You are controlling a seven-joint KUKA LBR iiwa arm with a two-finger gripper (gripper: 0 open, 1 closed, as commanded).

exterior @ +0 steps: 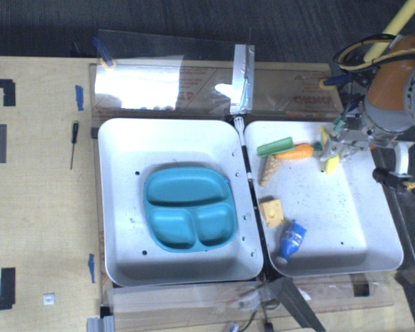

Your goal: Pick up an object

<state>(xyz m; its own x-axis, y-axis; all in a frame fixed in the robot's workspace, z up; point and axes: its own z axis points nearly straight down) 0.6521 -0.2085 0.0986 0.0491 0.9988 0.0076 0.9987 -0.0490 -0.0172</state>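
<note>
Gripper [330, 156] upper right of frame, over right bin [373, 254], jaw state impossible to tell | carrot [294, 153] just left of it, touching green block [274, 146] | risk: descent nudges carrot, closing on nothing

Colours I see in my two white bins

Teal divided tray [189, 207]; green block [274, 146], orange carrot [294, 153], yellow cheese [272, 212], blue bottle [291, 241].

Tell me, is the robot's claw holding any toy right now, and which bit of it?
It cannot be told. The gripper hangs over the right bin beside the carrot, with something yellow at its tip, too small to make out.
</note>
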